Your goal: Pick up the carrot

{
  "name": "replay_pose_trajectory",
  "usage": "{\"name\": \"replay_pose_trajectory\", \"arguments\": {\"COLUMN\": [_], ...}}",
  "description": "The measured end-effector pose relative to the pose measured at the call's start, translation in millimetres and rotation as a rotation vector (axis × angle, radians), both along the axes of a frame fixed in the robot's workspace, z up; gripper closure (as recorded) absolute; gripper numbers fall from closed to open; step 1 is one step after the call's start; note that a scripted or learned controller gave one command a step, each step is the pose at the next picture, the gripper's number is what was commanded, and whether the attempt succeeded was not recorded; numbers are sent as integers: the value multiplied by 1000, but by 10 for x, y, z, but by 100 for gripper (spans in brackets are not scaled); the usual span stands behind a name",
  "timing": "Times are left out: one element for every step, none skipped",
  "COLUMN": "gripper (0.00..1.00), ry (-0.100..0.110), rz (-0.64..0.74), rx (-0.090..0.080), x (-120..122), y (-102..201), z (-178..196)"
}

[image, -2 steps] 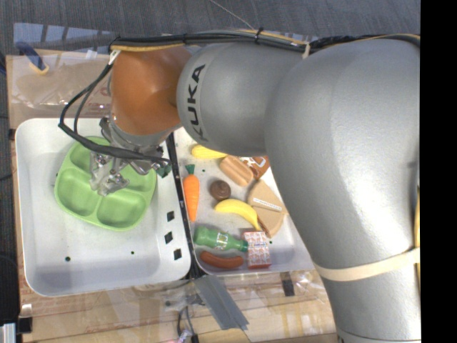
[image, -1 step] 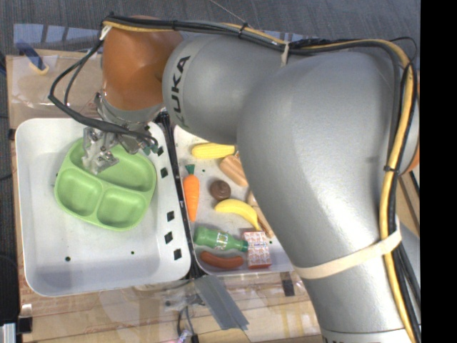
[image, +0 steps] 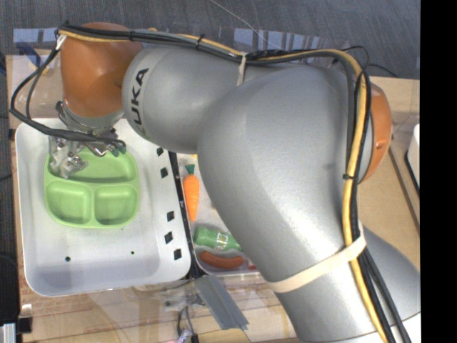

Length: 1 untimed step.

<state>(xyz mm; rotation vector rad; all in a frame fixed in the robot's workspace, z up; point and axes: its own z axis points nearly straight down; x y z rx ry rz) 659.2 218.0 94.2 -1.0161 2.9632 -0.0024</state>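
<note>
The carrot point(image: 191, 196), orange with a green top, lies lengthwise in the right bin point(image: 214, 271) close to the divider between the bins. My gripper point(image: 69, 159) hangs over the left bin point(image: 93, 270), above the top left compartment of a green divided tray point(image: 93, 199). It is well to the left of the carrot. Its metal fingers are small and cluttered in this view. The arm's big grey body hides most of the right bin.
A green bottle-like item point(image: 216, 239) and a red-brown sausage point(image: 223, 261) lie in the right bin below the carrot. The green tray takes up the upper half of the left bin. Black clips line the divider between bins.
</note>
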Motion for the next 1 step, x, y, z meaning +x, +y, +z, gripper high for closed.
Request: {"name": "replay_pose_trajectory", "arguments": {"gripper": [100], "ry": [-4], "rz": [37], "rx": [1], "x": [-2], "y": [-241], "z": [2055]}}
